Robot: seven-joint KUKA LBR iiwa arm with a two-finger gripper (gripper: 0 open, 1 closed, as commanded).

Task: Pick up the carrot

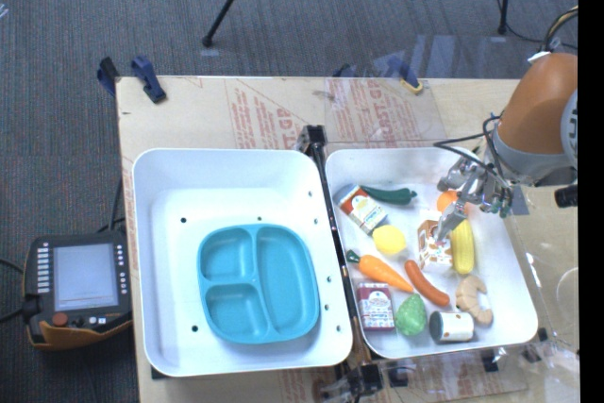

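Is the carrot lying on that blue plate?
No, the carrot lies in the right bin among other toy food; the blue plate is in the left bin.

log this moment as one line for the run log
task: pick up carrot | gripper: over right bin, near corn | carrot: lying in right bin, untouched | left bin: blue plate

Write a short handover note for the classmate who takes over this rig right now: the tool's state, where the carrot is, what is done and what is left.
Tool: hovering over the upper right part of the right bin, above the corn cob and a small carton. Nothing is visibly held.
Carrot: lying in the right bin, lower middle, leafy end toward the bin's left wall, between the lemon and the red box. It is well to the left of the tool.
Done: nothing yet; carrot untouched.
Left: move the tool over the carrot, lower, grip it, lift it.
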